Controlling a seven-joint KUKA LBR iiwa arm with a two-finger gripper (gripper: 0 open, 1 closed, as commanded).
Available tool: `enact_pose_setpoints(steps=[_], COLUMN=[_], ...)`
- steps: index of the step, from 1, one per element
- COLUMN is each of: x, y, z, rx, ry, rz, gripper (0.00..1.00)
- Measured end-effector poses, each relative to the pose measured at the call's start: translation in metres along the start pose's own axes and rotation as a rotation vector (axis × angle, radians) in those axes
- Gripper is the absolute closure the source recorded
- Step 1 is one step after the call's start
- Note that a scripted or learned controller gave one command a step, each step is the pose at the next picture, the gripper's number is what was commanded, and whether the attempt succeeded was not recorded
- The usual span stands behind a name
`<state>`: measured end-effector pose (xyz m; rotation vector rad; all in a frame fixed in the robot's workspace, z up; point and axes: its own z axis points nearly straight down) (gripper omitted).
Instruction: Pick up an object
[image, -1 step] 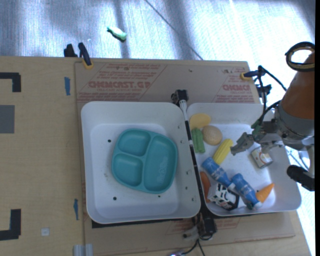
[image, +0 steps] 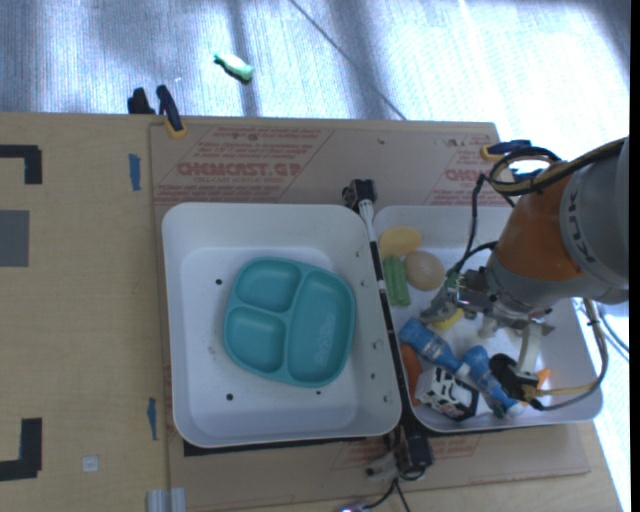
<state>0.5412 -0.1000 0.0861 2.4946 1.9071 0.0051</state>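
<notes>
The arm (image: 560, 235) reaches in from the right and bends down over the right bin (image: 580, 395), its orange band above the wrist. The tool (image: 478, 298) hangs low among the clutter; whether it grips anything I cannot tell. Just beside it lie a beige egg (image: 423, 270), a yellow piece (image: 401, 240), a green stick (image: 396, 281) and a blue bottle (image: 432, 346). The left bin (image: 190, 300) holds a teal divided plate (image: 290, 322).

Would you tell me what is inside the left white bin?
The left bin holds one teal divided plate, its three compartments bare. What lies beneath the plate is covered.
</notes>
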Motion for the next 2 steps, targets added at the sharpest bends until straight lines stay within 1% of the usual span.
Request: enact_pose_setpoints(steps=[1,2], x=[-0.001,0.007], y=[0.001,-0.058], z=[-0.011,-0.098], rx=[-0.004,0.004], ry=[-0.001,-0.001], rz=[0.002,-0.257], gripper=[1.0,1.0])
